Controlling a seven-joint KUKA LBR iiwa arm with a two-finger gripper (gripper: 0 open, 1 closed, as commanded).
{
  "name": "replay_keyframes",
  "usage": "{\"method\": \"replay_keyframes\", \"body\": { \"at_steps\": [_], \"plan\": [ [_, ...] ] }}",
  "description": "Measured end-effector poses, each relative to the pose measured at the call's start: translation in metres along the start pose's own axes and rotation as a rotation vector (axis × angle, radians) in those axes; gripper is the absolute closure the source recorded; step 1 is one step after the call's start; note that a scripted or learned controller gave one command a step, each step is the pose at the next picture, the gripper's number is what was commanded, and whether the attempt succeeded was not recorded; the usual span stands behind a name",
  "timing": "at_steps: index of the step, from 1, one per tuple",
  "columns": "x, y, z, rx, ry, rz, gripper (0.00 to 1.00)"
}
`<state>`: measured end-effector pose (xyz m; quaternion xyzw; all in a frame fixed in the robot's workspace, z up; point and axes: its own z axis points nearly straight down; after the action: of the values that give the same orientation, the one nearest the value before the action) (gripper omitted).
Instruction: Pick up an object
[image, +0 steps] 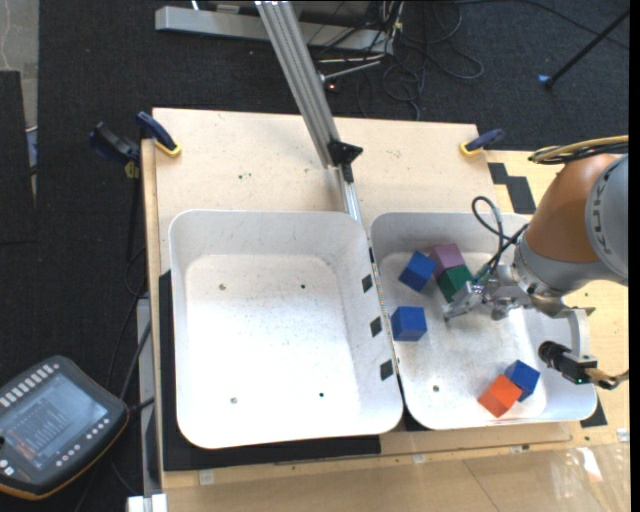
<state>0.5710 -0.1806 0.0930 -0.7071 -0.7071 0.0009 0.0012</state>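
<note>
The right bin (440, 405) holds several small blocks. Two blue cubes lie at its left, one at the back (418, 270) and one nearer the front (408, 323). A pink block (447, 256) and a dark green block (455, 281) sit together toward the back. An orange block (499, 396) and a blue block (522, 378) touch each other at the front right. My gripper (470, 296) hangs low in the bin, right beside the green block, on its front-right side. The arm's wrist (560, 260) covers the bin's right wall.
The left bin (200, 400) stands beside the right one. A metal pole (305, 80) slants across the bench's back. Blue and yellow clamps (158, 133) grip the board's corners. A teach pendant (50, 425) lies at the lower left, off the bench.
</note>
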Motion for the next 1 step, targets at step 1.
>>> {"method": "replay_keyframes", "body": {
  "at_steps": [1],
  "plan": [
    [-0.0005, 0.0011, -0.0126, -0.005, -0.001, 0.001, 1.0]
  ]
}}
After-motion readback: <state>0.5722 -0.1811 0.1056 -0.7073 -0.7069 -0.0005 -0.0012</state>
